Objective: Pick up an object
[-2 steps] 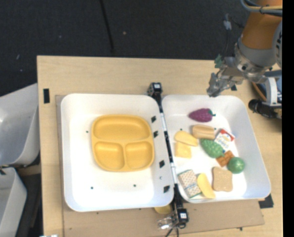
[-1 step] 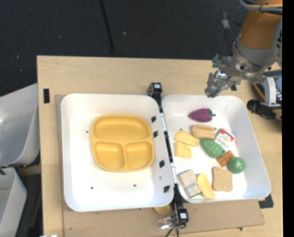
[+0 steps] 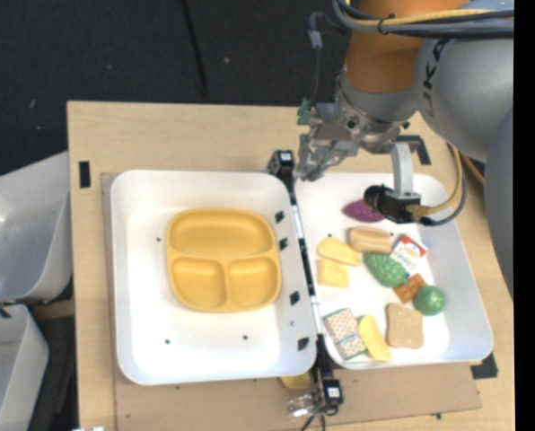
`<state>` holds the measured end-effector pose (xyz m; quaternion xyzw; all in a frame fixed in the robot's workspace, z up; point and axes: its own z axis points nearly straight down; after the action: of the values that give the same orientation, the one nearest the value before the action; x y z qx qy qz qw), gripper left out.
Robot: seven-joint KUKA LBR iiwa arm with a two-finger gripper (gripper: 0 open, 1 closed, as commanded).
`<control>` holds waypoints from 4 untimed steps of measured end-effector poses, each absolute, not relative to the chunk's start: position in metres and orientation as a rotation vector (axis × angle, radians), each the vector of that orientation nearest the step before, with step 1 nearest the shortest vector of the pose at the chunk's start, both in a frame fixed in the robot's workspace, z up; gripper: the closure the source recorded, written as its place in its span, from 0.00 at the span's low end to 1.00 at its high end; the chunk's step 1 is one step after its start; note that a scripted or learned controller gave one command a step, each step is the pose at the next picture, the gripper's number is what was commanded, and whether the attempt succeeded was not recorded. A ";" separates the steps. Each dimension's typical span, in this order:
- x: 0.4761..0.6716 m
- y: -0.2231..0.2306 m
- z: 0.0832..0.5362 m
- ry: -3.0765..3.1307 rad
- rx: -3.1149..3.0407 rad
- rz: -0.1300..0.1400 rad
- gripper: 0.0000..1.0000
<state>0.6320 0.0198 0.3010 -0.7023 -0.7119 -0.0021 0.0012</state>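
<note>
Yellow plastic, a 3-compartment tray [image 3: 223, 259] lies alone in the left bin [image 3: 128, 268]. Nothing looks picked yet. The gripper [image 3: 320, 162] hangs over the back corner of the right bin [image 3: 456, 294], just beside the rim the 2 bins share, with no object seen in it. Whether it is parted or closed I cannot tell. Every candidate lies in the right bin, nearer the front than the gripper: 2 cheese wedges [image 3: 339, 251], a checked packet [image 3: 343, 329], a purple piece [image 3: 361, 210], a bread roll [image 3: 370, 239], a green pickle [image 3: 386, 269], a toast slice [image 3: 404, 327] and a green ball [image 3: 430, 300]. They are crowded, several touching, so isolating 1 seems awkward. Choosing, descending, closing and lifting are all left.
</note>
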 end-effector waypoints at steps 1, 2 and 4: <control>0.594 0.016 0.363 -2.230 -2.220 -0.009 1.00; 0.532 0.103 0.331 -2.230 -2.206 0.004 1.00; 0.569 0.204 0.142 -2.220 -2.220 0.015 1.00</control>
<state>0.5694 0.2037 0.1421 -0.7070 -0.7072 0.0047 0.0010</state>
